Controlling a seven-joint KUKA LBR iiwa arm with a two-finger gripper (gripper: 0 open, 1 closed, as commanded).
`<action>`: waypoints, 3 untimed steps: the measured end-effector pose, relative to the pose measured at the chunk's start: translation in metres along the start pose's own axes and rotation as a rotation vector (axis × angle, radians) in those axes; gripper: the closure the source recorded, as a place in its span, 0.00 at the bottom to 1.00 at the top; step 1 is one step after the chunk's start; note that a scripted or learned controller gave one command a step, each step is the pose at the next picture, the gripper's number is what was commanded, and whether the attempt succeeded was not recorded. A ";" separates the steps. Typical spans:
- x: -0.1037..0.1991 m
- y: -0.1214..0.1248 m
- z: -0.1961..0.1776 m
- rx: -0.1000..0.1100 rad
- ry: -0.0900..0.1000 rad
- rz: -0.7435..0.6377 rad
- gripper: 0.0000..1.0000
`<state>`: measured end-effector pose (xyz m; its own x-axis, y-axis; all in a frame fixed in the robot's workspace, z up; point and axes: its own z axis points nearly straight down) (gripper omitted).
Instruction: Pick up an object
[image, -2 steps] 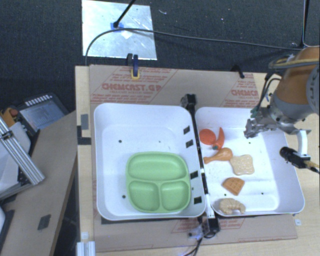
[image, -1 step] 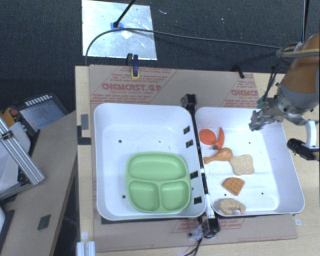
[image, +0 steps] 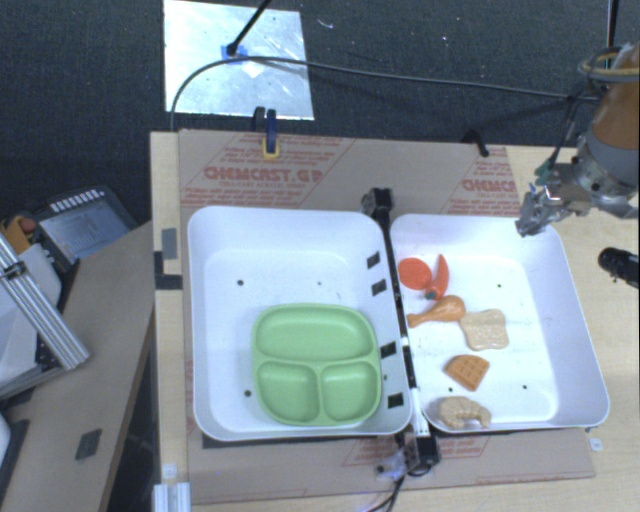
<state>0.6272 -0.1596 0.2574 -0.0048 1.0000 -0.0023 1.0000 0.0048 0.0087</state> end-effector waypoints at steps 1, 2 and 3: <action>0.000 0.002 -0.032 0.003 0.001 0.000 1.00; 0.053 -0.005 -0.012 0.009 0.004 -0.004 1.00; 0.107 -0.014 -0.013 0.008 0.004 -0.005 1.00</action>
